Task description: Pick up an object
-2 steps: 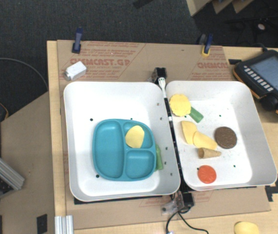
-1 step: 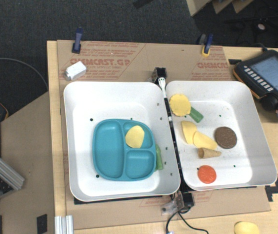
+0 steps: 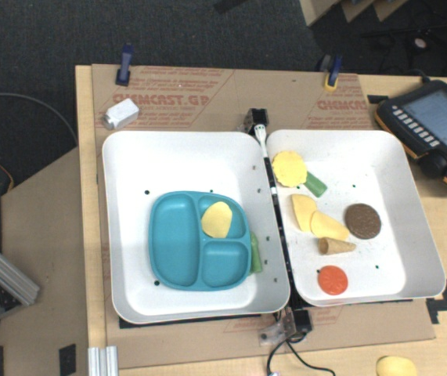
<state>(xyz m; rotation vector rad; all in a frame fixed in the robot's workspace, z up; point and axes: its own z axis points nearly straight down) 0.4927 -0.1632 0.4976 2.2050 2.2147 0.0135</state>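
Picking has not begun: brown disc [image 3: 362, 220], red disc [image 3: 333, 280] and yellow pieces [image 3: 315, 218] lie untouched in the right bin [image 3: 399, 163]; the gripper's state cannot be told.

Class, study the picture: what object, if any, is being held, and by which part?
Nothing is held. All the items lie loose: a yellow piece on the teal tray, the rest in the right bin.

Teal tray [image 3: 180, 245] (yellow piece [image 3: 217, 220] inside), left bin [image 3: 121, 210]
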